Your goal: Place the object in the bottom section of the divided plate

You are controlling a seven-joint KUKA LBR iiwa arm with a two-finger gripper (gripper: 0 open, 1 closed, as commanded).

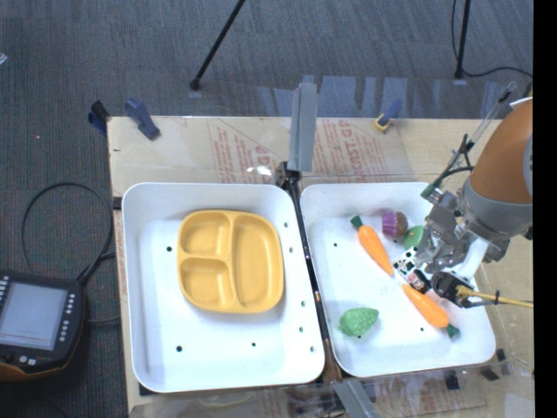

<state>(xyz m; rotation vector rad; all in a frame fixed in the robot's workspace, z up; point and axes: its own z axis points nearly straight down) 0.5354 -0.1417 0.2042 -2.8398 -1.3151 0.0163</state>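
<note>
I have the two-finger gripper (420,273) low over the right-hand shallow white bin (344,200), and from this slanted angle I cannot tell whether its tips are spread or closed; the dark hardware at the wrist blocks them. Nothing is visibly held between them. Directly under the gripper lies an orange toy carrot with a green end (428,305), pointing toward the bin's near right corner; gripper and carrot overlap from here, but I cannot say if they touch. A second orange toy carrot with a green top (375,246) lies just beside the gripper, on the side toward the middle of the bin, slanted the same way. A small purple and white round toy (394,224) sits just past that carrot, toward the bin's far wall, with a small pale green piece (413,236) next to it, partly hidden by the gripper. A bumpy green toy vegetable (359,321) rests well apart, near the bin's front edge.

Above the gripper the grey arm with its orange band (506,159) comes in over the bin's right rim.

The yellow plastic divided plate (231,260) sits in the left-hand white bin (157,355), roughly at its centre, well apart from the gripper.
</note>
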